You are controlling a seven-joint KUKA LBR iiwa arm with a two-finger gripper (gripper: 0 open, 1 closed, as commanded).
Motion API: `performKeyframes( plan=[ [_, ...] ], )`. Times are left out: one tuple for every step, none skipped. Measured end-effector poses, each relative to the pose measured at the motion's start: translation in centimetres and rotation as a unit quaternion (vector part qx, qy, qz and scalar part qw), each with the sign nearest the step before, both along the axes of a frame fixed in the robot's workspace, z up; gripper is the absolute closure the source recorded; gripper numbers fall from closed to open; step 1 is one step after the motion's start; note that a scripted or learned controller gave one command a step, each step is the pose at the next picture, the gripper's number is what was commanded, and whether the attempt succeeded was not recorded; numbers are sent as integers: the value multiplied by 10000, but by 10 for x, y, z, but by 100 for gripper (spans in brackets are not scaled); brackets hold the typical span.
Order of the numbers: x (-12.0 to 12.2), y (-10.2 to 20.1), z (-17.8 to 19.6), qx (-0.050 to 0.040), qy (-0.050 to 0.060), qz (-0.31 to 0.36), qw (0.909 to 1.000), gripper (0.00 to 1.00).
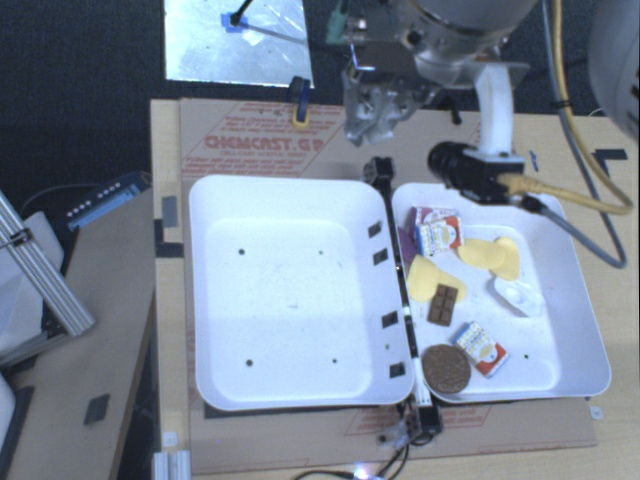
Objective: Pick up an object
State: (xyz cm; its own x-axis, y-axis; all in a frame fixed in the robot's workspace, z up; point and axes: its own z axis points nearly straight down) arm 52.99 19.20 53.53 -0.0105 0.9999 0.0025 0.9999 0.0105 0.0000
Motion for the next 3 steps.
performKeyframes(
  plan=[
    [-46, 41, 0, -3, 4, -4, 10000, 100],
    [-44, 42, 0, -5, -6, -23, 10000, 100],
    [-44, 42, -1, -9, -4, -19, 10000, 100]
  ],
)
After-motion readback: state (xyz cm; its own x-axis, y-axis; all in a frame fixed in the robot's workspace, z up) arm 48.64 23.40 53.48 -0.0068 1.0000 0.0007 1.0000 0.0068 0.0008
